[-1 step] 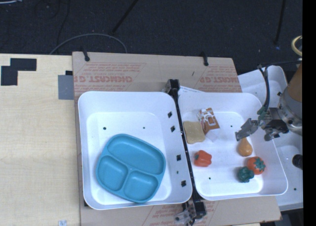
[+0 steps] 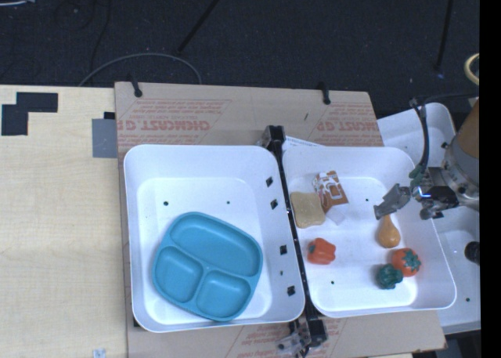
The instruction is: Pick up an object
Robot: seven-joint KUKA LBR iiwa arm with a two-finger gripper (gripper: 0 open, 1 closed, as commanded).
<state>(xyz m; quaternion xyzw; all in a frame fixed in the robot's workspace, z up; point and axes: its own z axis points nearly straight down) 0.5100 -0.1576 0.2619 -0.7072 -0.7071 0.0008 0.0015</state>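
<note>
The blue tray [image 2: 207, 266] lies in the left bin [image 2: 145, 192], toward its near side, three compartments up. Right of the tray, across the black divider [image 2: 286, 231], sits the right bin [image 2: 438, 294]. At that bin's near right are a green lump [image 2: 387, 276] and, touching it, an orange-red fruit [image 2: 405, 262]. A red pepper [image 2: 321, 251] lies nearer the tray, just past the divider. Farther back stands a tan pear [image 2: 388, 233], and nearer the tray a beige slab [image 2: 307, 209] with a wrapped snack [image 2: 331, 188] touching its far corner. The gripper [image 2: 395, 201] hangs just above the pear, apart from it, reaching in from the bin's right rim; how its fingers stand I cannot tell. Behind both bins lies a cardboard sheet [image 2: 235, 113] on the desk [image 2: 55, 215].
</note>
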